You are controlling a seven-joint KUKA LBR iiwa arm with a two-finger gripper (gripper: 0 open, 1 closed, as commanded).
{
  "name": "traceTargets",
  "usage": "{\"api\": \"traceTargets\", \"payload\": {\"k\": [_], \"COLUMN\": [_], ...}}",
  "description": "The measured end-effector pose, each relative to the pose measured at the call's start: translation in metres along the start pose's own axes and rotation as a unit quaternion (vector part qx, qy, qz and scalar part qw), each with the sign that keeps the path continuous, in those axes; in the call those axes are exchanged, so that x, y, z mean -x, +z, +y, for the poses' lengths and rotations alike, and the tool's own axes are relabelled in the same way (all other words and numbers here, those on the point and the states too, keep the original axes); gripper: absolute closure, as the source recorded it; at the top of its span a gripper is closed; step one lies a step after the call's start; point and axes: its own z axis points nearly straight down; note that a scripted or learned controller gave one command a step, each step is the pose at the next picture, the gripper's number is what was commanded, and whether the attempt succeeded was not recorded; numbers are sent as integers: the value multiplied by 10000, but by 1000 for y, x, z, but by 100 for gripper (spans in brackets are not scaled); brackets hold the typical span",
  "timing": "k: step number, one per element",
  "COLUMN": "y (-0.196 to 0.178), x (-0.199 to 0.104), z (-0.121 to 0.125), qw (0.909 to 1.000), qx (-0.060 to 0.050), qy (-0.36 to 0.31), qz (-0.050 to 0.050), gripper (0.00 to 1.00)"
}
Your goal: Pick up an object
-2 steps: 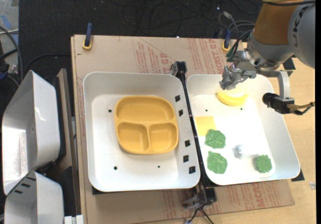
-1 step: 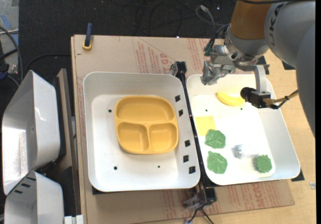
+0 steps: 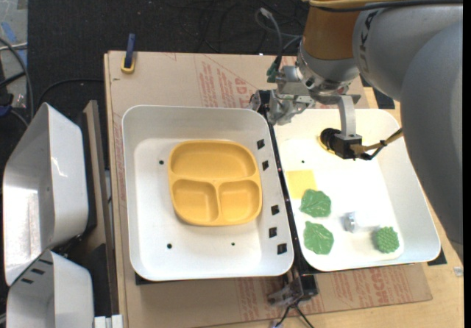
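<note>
The grey arm with an orange band reaches in from the right; its metal pincer hangs over the far rim, where the two shallow white bins meet; from this slant I cannot tell whether it is apart or together.

The left white bin holds a yellow plastic plate with three compartments, lying flat near its middle. The right white bin holds the loose pieces. A pale yellow flat square lies beside that bin's left wall; a green leaf-shaped piece lies just beside the square on the camera's side; a second green leaf-shaped piece lies near the front wall. A small grey and clear item, too small to make out, sits between the leaves and a green round bumpy piece near the front right corner. All these pieces lie well apart from the pincer.

Both bins rest on a brown cardboard-covered table.
</note>
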Motion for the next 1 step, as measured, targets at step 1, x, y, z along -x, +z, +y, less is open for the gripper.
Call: {"api": "traceTargets", "payload": {"k": [1], "y": [8], "x": [-54], "z": [-6], "qw": [10000], "qx": [-9], "qy": [-3], "qz": [1], "gripper": [100]}}
